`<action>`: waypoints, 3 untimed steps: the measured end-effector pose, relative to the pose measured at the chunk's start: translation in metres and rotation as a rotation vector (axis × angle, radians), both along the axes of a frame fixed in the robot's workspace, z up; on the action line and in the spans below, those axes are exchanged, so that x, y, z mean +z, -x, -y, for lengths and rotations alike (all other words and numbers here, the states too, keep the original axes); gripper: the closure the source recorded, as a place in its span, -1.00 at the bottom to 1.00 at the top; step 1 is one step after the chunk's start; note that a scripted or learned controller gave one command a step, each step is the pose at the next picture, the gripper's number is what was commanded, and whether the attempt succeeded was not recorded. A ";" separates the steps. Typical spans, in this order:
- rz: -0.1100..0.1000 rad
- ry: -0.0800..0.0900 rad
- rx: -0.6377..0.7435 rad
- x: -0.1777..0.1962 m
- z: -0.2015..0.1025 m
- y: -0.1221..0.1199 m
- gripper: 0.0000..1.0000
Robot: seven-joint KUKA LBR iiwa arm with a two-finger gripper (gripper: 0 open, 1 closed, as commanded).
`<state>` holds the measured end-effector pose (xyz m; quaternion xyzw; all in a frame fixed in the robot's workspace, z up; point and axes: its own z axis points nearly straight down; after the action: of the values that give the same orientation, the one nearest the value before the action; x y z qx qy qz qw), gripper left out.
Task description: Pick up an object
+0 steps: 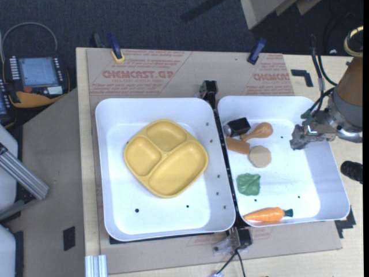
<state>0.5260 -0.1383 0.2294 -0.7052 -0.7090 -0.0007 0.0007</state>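
Observation:
The right bin [323, 172] holds an orange carrot [265, 214] with a green tip at its front edge, a green leafy piece [249, 183] above it, a tan round piece [260, 156], a wooden-coloured drumstick shape [253, 133] and a small black block [237, 124]. My gripper [304, 135] hangs over the right side of this bin, to the right of those things and apart from them. Nothing shows between its fingers.
A yellow divided plate [166, 157] lies in the left bin [115, 212]. The bins rest on a cardboard sheet [173, 74] held by clamps. A handheld control pendant [36, 77] lies off the bench at far left.

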 end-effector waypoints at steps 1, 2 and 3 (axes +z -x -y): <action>-0.002 0.001 -0.002 -0.008 -0.045 0.001 1.00; 0.002 0.001 0.000 0.001 -0.096 -0.004 1.00; -0.002 0.001 -0.004 -0.010 -0.145 0.001 1.00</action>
<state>0.5248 0.0070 0.2190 -0.7067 -0.7075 0.0004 0.0012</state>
